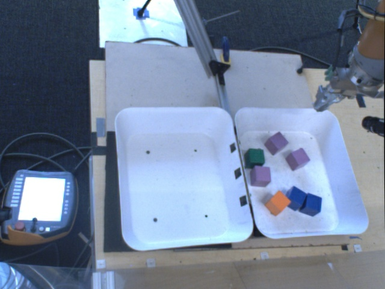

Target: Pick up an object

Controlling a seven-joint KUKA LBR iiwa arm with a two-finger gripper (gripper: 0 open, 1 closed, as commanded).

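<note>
End effector (323,99) hovers above far right corner of right bin (348,161); cannot tell grip state. Inside right bin: three purple cubes (276,142), green cube (255,157), orange cube (278,203), two blue cubes (310,204).

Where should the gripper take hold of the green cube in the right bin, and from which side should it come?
Probably from straight above. The green cube lies flat near the right bin's left wall, with a purple cube close below it. Closing on its left and right faces looks safest, since that keeps the gripper away from this neighbour, though the wall leaves little room.
</note>
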